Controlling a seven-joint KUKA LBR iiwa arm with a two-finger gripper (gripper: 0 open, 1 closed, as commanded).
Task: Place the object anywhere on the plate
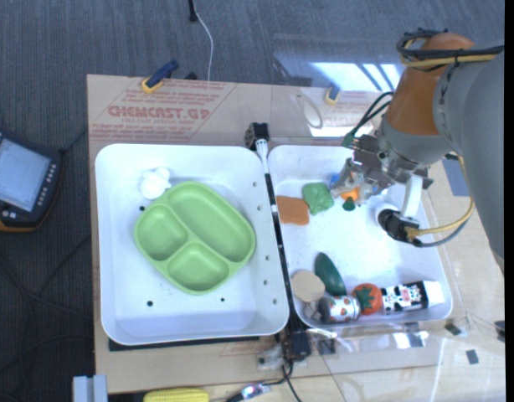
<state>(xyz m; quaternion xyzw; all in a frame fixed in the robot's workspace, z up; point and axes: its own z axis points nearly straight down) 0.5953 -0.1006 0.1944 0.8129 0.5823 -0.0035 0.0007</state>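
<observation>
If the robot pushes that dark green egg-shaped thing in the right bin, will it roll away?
Probably a little. The dark green egg-shaped thing looks rounded and smooth, so a push could roll or spin it. It likely wouldn't go far: the tan disc and the can lie right beside it. Its smooth skin might also slip from the hand.

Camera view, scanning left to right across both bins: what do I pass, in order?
White ball → green plate → orange block → light green lump → gripper → black-and-white carton. I skipped the cluster at the right bin's near edge, since those pieces overlap.
</observation>
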